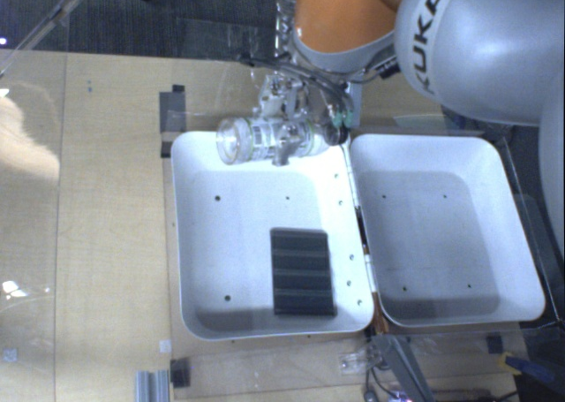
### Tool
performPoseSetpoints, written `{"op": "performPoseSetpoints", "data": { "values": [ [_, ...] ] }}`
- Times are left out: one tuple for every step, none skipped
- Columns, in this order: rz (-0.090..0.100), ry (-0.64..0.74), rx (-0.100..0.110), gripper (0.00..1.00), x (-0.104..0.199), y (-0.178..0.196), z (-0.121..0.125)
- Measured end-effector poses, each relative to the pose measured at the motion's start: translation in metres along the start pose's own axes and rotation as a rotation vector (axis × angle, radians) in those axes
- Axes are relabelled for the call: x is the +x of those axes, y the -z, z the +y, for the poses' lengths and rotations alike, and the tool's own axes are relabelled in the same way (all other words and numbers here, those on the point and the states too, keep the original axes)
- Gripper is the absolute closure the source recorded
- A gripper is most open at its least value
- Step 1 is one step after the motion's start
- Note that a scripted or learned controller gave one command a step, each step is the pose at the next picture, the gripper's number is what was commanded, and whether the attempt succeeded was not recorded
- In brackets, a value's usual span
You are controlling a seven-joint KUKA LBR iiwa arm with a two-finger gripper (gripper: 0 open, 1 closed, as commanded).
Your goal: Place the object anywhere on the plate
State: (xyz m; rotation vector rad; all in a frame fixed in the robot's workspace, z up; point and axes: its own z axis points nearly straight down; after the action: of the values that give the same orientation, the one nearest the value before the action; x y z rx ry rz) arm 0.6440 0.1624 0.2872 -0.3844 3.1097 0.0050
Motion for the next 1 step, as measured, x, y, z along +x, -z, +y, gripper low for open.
{"op": "performPoseSetpoints", "data": {
  "values": [
    [-0.001,-0.324,0.001,1.0,-0.0044,0.0893,-0.0201]
  ]
}}
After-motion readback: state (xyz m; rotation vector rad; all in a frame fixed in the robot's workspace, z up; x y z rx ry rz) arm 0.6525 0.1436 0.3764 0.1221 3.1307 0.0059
